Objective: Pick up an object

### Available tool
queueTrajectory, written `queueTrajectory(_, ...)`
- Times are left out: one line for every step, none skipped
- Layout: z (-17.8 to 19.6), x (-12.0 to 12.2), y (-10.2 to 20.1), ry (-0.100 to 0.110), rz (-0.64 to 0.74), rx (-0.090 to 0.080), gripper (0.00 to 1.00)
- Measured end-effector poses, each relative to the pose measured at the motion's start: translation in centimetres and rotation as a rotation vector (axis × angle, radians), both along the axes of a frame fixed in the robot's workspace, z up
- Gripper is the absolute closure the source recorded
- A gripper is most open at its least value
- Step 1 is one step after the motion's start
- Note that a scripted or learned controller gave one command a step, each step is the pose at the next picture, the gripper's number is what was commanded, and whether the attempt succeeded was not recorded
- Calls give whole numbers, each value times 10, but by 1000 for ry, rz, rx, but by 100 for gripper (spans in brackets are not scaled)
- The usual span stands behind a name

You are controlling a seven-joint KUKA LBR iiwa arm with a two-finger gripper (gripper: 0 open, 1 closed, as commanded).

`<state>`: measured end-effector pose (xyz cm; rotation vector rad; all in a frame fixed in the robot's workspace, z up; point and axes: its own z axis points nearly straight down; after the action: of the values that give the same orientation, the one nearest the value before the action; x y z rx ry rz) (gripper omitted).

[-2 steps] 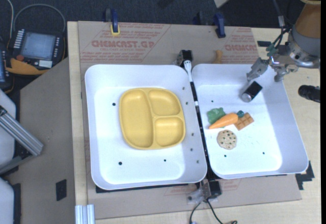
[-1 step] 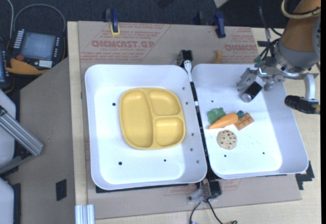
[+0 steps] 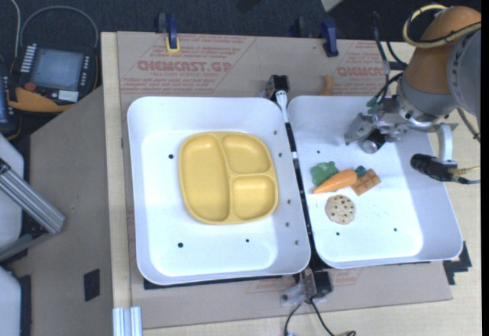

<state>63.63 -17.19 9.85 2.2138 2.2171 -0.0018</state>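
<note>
In the right bin [image 3: 397, 247] lie an orange carrot [image 3: 335, 182] with a green top [image 3: 323, 172], a small brown block [image 3: 367, 180] touching the carrot's right end, and a round chocolate-chip cookie [image 3: 340, 209] just below them. My gripper [image 3: 370, 137] hangs over the upper part of the right bin, up and to the right of the carrot, apart from all the objects. Nothing shows between its fingers.
A yellow divided plate [image 3: 228, 176] sits in the middle of the left bin [image 3: 153, 235]. A black divider rail [image 3: 292, 159] runs between the bins. Clamps [image 3: 171, 30] hold the cardboard at the back edge. The arm's orange band [image 3: 451, 25] is at upper right.
</note>
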Motion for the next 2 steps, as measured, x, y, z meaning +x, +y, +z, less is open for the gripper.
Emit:
queueTrajectory(-3, 5, -3, -9, 0, -2, 0)
queueTrajectory(13, 10, -5, -29, 1, -9, 100)
